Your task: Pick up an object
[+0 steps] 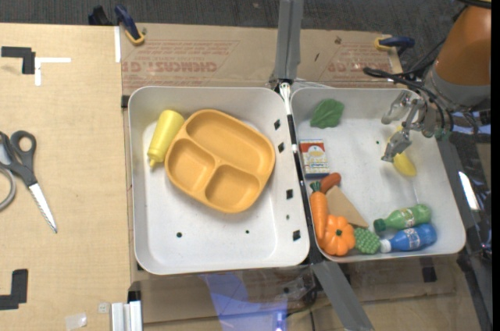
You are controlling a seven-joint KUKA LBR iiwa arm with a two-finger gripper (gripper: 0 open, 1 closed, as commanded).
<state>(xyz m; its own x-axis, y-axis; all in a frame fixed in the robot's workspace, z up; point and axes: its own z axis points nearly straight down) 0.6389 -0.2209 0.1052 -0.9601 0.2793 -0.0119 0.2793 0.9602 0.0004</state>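
Note:
My gripper (391, 134) hangs over the far right part of the right bin (355, 142), with its two metal fingers (394, 146) standing apart and nothing between them. A small yellow lemon-like piece (405, 164) lies on the bin floor just beside the nearer fingertip, touching or almost touching it. Along the bin's near side lie a green bottle (402, 217), a blue bottle (411, 239), an orange pumpkin (337, 236), a carrot (319, 214) and a brown wedge (344, 206). A green leaf (326, 113) and a small box (313, 157) sit by the left wall.
The left bin (156, 243) holds a yellow divided plate (217, 159) and a yellow squeeze bottle (164, 136). Scissors (23, 173) lie on the bench at far left. The arm's orange band (469, 48) looms over the right bin's far right corner.

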